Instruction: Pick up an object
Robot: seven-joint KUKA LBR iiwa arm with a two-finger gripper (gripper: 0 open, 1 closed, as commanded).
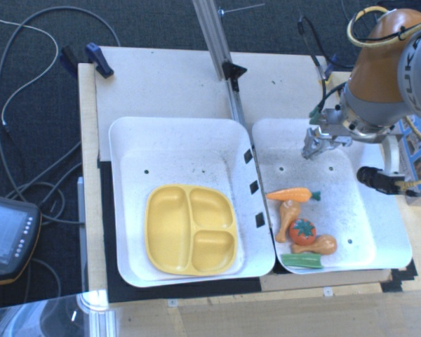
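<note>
- Gripper [314, 148] is hovering over the right bin [379, 241], near its far end, holding nothing; fingers are too small and blurred here to tell whether they are apart or together.
- Toys are sitting bunched at the bin's near-left corner: carrot [289, 195], tomato [303, 231], tan gourd [288, 218] under it, green pod [300, 260] at the near rim.
- Carrot is looking like the best pick: lying at the edge of the pile, free on its far side.
- Arm should be coming toward the near side, closing across the carrot's narrow width, not its length.
- Risk: the tomato is touching its neighbours, likely to roll.
- Yellow tray [191, 228] is lying in the left bin, well apart.
</note>
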